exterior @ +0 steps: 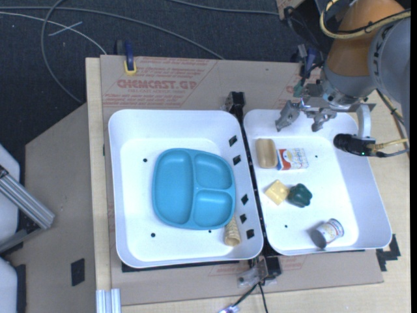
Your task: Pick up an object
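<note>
Pointing: tan block (265,153), long axis set up-down in view.
Position: lies below gripper (302,120), apart.
Gripper: fingers spread, nothing held.

The gripper (301,118) hangs over the far end of the right bin (365,201), with its two fingers spread apart and nothing between them. In that bin lie a tan block (265,152), a small carton (293,158), a yellow piece (276,192), a green lump (300,195) and a little can (327,232). The left bin (127,175) holds a blue plate (193,188) with a small cone (232,233) just beside it.
</note>
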Available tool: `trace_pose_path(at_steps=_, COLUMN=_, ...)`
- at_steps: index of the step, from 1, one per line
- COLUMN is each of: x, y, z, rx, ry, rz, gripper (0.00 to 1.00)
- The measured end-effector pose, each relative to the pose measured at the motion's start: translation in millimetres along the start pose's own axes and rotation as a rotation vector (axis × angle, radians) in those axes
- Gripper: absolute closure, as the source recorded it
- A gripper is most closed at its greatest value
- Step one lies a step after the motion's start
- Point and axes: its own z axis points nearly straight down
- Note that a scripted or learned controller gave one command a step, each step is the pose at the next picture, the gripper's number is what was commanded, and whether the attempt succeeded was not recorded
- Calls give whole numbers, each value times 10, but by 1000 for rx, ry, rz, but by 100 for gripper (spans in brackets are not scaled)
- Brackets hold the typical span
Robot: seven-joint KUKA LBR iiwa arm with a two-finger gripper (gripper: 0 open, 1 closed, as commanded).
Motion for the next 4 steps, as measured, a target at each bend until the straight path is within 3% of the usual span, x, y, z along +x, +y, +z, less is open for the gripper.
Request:
trace_pose_path(at_steps=1, x=82, y=-49, z=472, rx=3, ry=1, rz=0, gripper=0)
trace_pose_path(at_steps=2, x=80, y=-34, z=332, rx=-3, ry=1, rz=0, gripper=100)
trace_pose_path(at_steps=4, x=51, y=96, z=-718, rx=-6, ry=-1, rz=-1, gripper=100)
